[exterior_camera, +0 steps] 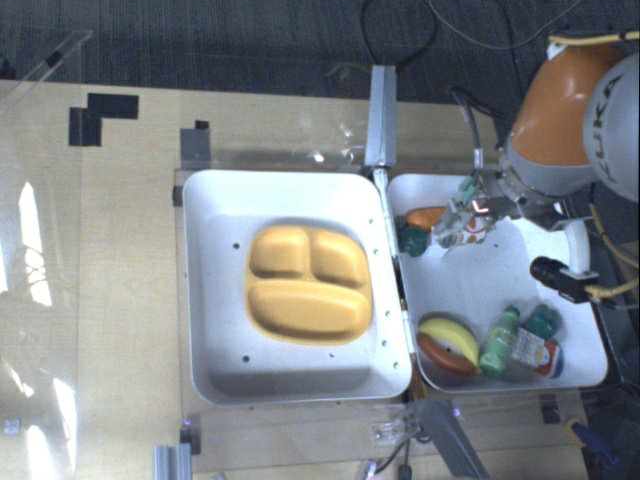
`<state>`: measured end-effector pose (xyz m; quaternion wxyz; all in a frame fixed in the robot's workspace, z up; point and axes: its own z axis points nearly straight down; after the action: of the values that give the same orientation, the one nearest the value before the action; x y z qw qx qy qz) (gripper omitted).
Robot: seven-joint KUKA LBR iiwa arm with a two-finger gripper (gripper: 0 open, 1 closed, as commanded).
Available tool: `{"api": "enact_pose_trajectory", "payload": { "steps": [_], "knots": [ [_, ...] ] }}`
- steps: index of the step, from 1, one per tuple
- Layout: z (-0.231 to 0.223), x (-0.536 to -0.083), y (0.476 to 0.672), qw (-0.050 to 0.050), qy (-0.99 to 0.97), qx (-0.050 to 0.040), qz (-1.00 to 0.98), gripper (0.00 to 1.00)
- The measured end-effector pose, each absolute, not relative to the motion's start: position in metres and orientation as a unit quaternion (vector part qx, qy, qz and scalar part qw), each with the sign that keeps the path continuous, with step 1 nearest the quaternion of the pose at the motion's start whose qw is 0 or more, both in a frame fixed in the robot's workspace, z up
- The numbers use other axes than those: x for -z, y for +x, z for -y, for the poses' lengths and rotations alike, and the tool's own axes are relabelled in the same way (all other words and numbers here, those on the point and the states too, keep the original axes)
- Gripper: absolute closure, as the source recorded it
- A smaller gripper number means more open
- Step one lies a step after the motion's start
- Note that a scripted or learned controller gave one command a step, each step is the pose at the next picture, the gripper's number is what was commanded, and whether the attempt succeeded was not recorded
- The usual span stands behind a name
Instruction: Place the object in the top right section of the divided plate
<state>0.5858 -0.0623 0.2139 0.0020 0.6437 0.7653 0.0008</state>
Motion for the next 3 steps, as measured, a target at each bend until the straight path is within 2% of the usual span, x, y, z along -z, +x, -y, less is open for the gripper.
{"api": "enact_pose_trajectory", "payload": {
  "steps": [1,2,3],
  "knots": [
    [0.008,-0.225,0.569,0.001,0.661,-0.0017,-0.75,1.0],
    [-0.053,-0.191,0.571,0.001,0.643,-0.001,-0.766,1.0],
    [-0.079,-0.185,0.579,0.001,0.648,-0.0017,-0.761,1.0]
  ]
}}
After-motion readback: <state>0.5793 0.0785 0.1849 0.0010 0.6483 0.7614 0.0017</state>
